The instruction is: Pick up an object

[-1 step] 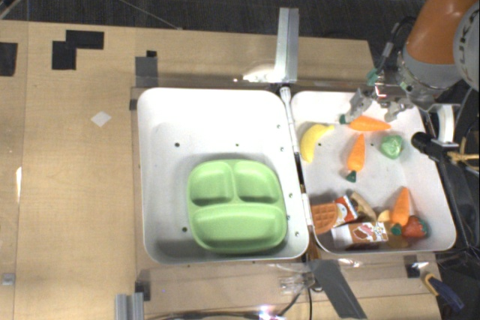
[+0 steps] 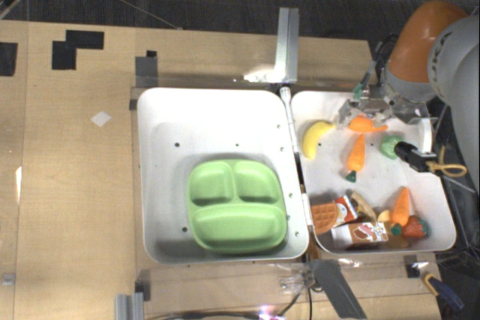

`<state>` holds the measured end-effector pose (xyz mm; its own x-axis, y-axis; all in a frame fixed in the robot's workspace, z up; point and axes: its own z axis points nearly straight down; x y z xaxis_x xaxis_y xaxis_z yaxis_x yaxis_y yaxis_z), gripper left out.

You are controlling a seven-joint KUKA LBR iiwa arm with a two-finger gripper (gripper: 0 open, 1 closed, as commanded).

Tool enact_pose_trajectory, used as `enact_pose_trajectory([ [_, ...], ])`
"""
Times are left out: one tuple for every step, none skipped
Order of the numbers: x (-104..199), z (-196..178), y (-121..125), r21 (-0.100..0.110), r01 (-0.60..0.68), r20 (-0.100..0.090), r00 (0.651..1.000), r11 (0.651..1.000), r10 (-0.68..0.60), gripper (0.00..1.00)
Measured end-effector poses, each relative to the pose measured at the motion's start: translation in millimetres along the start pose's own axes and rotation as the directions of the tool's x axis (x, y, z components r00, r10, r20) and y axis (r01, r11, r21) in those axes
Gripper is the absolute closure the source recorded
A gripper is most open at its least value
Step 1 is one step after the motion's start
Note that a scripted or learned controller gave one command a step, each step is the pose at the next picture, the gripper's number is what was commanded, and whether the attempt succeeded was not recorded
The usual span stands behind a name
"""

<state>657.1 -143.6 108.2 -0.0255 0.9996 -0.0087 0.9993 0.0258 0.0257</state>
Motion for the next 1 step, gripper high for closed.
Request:
enact_pose_trajectory([
  [-15.0, 5.7, 6.3, -0.001, 0.041, -0.009, 0.999, 0.999, -0.041, 0.0],
])
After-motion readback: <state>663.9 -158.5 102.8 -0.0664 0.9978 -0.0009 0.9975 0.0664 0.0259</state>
